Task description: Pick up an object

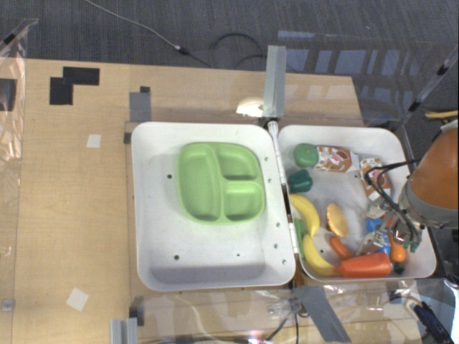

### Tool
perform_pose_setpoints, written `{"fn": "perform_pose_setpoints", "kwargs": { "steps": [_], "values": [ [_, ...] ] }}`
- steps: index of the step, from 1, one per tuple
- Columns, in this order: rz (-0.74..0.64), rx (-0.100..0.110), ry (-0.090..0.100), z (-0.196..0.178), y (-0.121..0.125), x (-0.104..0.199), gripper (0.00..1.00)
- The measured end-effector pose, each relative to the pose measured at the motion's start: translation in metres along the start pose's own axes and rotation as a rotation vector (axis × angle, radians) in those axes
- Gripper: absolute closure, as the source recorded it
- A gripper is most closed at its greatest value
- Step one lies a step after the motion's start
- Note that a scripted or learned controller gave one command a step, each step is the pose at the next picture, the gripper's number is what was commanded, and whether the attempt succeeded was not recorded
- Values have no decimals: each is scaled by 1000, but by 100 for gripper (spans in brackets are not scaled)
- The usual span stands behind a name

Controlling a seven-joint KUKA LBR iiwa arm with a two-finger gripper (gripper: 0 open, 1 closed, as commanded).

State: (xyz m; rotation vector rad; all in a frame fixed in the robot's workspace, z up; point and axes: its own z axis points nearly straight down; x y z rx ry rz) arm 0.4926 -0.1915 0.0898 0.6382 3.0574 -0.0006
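Note:
The right bin [401, 143] holds a heap of toy food. Along its left side lie two yellow bananas [306, 213], with a pale orange slice [337, 219] beside them. A small orange carrot [341, 247] and a larger red-orange piece [366, 265] lie near the front wall. A green-capped item [305, 155], a brown and white packet [334, 159] and a dark green piece [300, 182] sit at the back. My gripper [385, 229] hangs low over the bin's right front corner, amid dark cables, above a blue item [375, 227].
The left bin [154, 249] carries a light green divided plate [219, 181] in its middle. A grey post [274, 81] stands behind the seam between the bins. The arm's orange band [439, 174] overhangs the right bin's right wall.

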Motion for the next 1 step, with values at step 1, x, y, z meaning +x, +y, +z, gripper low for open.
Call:
{"fn": "perform_pose_setpoints", "kwargs": {
  "steps": [1],
  "values": [
    [-59, 2, 0, 0, 23, 11, 0]
  ]
}}
